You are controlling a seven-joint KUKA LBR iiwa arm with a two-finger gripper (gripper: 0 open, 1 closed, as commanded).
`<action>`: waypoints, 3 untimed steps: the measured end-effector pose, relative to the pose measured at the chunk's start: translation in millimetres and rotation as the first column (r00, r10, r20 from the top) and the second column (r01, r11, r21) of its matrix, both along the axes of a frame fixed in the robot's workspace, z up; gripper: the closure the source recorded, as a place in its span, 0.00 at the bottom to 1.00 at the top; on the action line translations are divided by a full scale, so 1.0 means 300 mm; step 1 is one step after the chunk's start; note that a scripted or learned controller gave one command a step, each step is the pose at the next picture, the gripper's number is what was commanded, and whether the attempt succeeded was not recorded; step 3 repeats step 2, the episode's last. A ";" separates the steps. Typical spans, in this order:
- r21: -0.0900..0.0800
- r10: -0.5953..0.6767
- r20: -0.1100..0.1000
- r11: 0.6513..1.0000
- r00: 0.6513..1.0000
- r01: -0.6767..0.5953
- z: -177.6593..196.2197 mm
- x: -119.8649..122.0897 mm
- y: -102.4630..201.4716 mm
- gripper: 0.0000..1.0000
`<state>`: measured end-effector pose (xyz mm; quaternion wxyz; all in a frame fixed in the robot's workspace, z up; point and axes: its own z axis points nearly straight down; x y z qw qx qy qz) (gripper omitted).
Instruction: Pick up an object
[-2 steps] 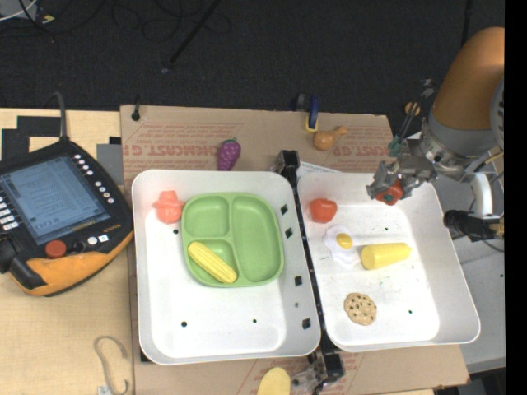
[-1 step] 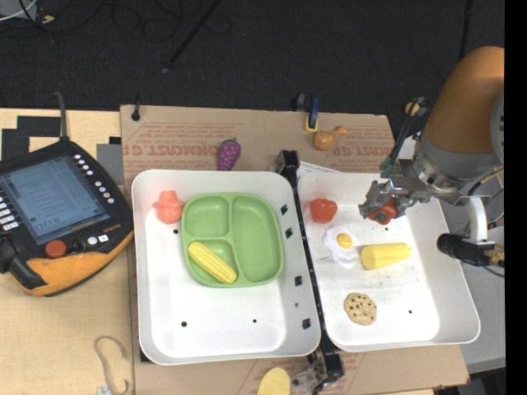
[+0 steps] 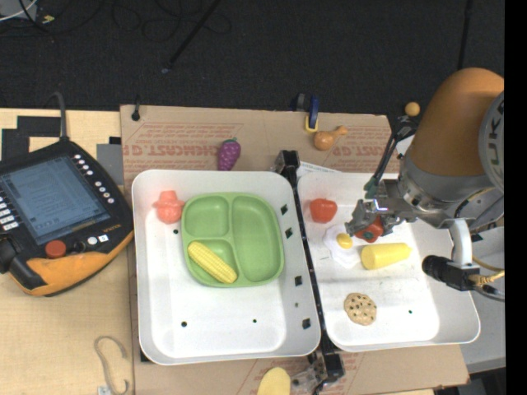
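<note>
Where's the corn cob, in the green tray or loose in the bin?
In the tray. The corn cob lies in the green tray's front-left compartment, inside the left bin.

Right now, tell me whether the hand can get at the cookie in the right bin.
Probably yes. The cookie lies alone and flat on the right bin's floor, below the yellow cylinder, with nothing on top of it. The hand hangs close above that bin, so a short move looks enough.
</note>
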<state>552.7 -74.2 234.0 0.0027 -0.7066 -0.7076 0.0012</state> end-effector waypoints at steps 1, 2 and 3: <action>0.000 0.000 -0.003 1.000 1.000 0.000 -0.040 -0.155 0.082 1.00; 0.000 -0.001 0.000 1.000 1.000 0.001 -0.031 -0.223 0.140 1.00; 0.000 -0.001 0.000 1.000 1.000 0.001 -0.031 -0.223 0.140 1.00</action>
